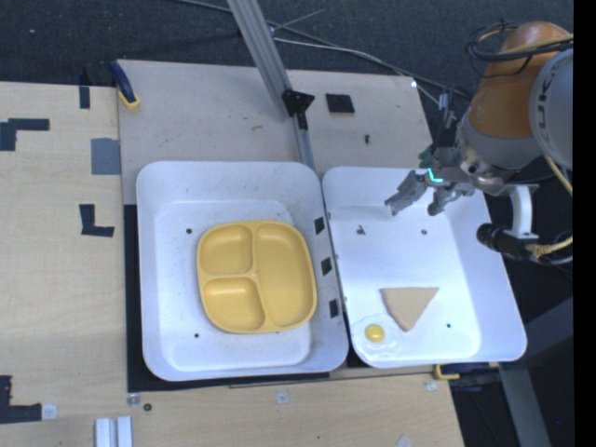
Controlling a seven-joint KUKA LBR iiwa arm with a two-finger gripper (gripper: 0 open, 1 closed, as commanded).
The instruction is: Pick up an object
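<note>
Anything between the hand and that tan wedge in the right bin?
No. In the camera view, bare white bin floor separates the hand from the tan wedge; the small yellow piece sits beside the wedge.

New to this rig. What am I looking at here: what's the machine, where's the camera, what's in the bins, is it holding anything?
This is one picture from a fixed camera above the bench, looking down at a slant. The grey machine with the orange band at the right is a robot arm. Its tool, a two-finger grasper, is over the far part of the right bin, with the fingers spread and nothing between them.

Two shallow white bins sit side by side. The left bin holds a yellow divided plate with three compartments. The right bin holds a tan triangular piece and a small yellow round object, both near its front edge, well apart from the tool.

The job is to pick up an object; nothing is picked up yet.
</note>
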